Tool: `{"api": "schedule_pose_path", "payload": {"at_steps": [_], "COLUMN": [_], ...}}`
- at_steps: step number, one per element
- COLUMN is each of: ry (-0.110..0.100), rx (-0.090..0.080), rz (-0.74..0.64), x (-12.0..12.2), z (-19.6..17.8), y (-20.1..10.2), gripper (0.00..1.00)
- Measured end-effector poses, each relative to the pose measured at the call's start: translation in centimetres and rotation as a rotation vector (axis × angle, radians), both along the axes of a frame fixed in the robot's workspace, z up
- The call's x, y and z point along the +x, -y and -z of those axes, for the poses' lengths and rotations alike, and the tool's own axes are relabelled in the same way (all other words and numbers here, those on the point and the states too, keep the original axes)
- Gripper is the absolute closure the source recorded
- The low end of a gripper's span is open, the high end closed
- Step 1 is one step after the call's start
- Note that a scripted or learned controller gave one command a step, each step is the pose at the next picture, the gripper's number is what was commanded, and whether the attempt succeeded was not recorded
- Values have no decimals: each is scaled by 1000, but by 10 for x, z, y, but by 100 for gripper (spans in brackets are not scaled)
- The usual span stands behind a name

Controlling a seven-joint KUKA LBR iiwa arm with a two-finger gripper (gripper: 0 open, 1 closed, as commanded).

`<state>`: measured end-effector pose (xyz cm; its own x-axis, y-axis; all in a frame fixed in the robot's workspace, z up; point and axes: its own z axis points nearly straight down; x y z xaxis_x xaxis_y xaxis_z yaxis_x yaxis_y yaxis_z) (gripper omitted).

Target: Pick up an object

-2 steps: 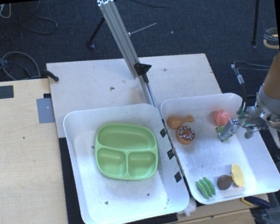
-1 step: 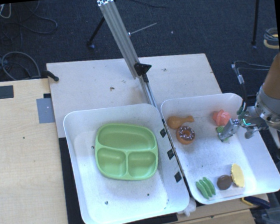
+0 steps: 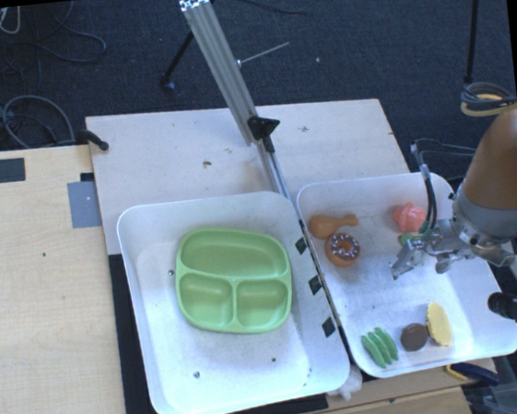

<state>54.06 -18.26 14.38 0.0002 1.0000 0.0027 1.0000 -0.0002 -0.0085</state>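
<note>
A: Camera view, looking down on 2 white bins. Left bin: 1 green plate with 3 compartments, lying flat near the middle.

B: And the right bin?

A: Holds 6 small things. Orange drumstick at the upper left, touching a chocolate doughnut just below it. Pink toy at the upper right. Along the lower edge: green pods, a brown lump just beside them, then a yellow piece touching the lump on its right.

B: Gripper?

A: Gripper low over the right bin's right half, just below the pink toy, reaching in from the right on the grey arm. Fingers spread apart, pointing left and down, nothing between them.

B: Touching anything?

A: Hard to tell against the bin floor. Well apart from the doughnut and from the 3 things along the lower edge; nearest the pink toy.

B: Anything else?

A: Slanted metal rail running from the top down to the seam between the 2 bins.
</note>
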Motion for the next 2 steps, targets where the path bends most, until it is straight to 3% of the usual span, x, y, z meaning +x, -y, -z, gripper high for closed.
{"api": "schedule_pose_path", "payload": {"at_steps": [1, 2], "ry": [7, 6], "rx": [-2, -2], "rz": [1, 5], "x": [0, -1], "z": [52, 41], "y": [-1, 1], "gripper": [0, 100]}}
